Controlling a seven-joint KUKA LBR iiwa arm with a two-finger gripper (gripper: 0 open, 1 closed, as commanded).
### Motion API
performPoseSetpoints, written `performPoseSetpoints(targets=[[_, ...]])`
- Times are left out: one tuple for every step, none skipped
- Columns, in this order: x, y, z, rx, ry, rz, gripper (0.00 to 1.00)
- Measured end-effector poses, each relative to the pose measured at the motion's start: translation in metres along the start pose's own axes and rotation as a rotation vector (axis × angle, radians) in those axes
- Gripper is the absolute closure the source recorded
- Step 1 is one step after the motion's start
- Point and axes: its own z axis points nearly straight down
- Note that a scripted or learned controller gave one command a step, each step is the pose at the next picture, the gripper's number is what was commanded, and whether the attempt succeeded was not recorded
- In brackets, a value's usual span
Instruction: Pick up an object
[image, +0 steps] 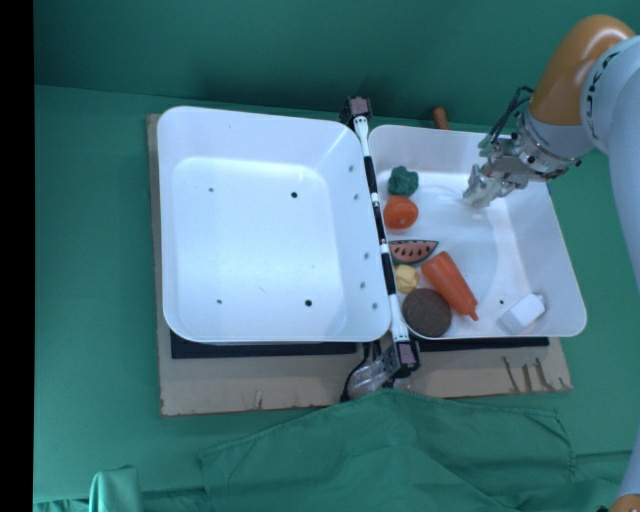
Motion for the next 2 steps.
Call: performPoseSetpoints(targets=[[-0.0015,-0.0217,-0.0311,0.0,0.003,-0.003,1.0],[-0.0012,-0.0214,-0.0291,0.001,0.003,-0.004,0.0]])
